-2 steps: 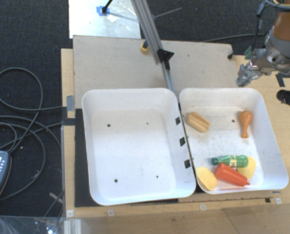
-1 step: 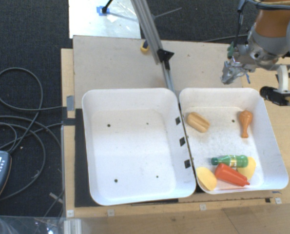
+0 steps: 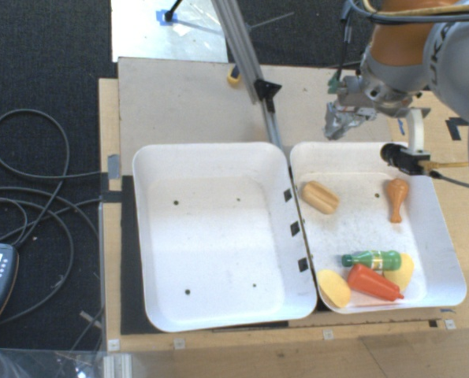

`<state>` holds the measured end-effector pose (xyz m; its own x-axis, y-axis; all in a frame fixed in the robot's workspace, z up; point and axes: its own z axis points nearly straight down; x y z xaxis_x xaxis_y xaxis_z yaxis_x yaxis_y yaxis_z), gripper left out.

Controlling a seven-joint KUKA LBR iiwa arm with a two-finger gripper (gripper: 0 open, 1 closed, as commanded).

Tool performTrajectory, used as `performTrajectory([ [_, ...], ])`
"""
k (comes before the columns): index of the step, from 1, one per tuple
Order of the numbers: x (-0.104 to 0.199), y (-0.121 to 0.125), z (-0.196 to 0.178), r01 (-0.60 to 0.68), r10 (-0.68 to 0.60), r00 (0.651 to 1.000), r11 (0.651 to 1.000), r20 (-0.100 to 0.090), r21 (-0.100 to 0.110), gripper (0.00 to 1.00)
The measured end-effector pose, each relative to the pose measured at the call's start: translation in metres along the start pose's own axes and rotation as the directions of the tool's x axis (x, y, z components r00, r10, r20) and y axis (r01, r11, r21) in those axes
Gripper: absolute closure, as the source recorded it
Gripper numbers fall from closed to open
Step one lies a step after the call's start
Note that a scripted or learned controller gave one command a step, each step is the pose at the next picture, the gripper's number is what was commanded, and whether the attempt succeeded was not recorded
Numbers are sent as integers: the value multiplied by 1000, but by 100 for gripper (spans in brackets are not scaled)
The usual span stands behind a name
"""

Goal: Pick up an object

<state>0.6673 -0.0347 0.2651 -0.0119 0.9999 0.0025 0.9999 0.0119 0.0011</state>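
Hand (image 3: 342, 124): hangs at the end of the arm above the far rim of the right bin, over bare tabletop; nothing shows between its tips, and whether it is spread or pressed together cannot be told from this view.
Arm (image 3: 423, 30): grey with an orange band, entering from the upper right, wrist pointing down and to the left.
Right bin (image 3: 447, 250): shallow, white, holds all the loose items.
Bread roll (image 3: 319, 197): tan, oblong, lying in the far left part of the right bin, apart from the other items.
Drumstick (image 3: 396, 198): orange-brown, thick end toward the far rim, lying near the right wall of the right bin.
Green bottle (image 3: 371, 259): on its side in the near part of the right bin, touching the yellow piece to its right.
Carrot-like red piece (image 3: 374, 283): lying just in front of the green bottle, pointing to the right.
Yellow piece (image 3: 405, 270): rounded, behind the tip of the red piece.
Yellow oval (image 3: 334, 287): at the near left corner of the right bin, just beside the red piece.
Left bin (image 3: 147, 211): shallow, white, set against the right bin.
Tabletop (image 3: 179, 101): tan board beneath both bins.
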Motion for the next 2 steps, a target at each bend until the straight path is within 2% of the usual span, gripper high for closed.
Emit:
performTrajectory([
  [2, 104, 9, -2, -1, 1, 1000, 1000, 0, -2, 100],
])
